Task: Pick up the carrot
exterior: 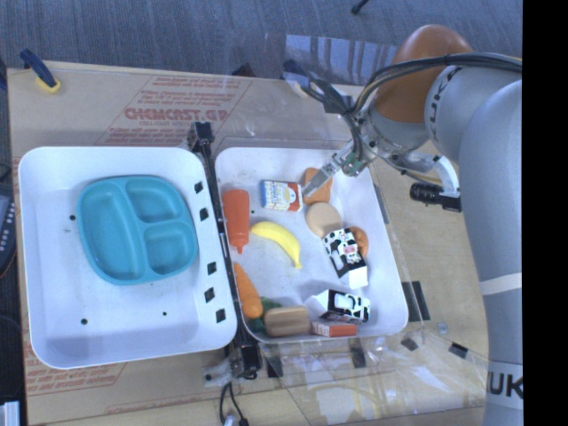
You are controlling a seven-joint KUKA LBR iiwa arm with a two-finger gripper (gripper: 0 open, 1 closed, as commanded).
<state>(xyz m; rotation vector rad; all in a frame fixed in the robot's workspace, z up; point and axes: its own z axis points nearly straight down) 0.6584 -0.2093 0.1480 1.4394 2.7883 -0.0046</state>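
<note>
The carrot is orange with a green end and lies against the left wall of the right bin, near its front corner, pointing toward the front. My gripper hovers low over the far right part of that bin, right by an orange-brown food piece. It is well away from the carrot, which lies toward the front left of it. Nothing shows held in the gripper.
The right bin also holds a red bottle, a banana, a small carton, a tan bun, two cow-patterned cartons, a brown block and a red box. A blue divided plate sits in the left bin.
</note>
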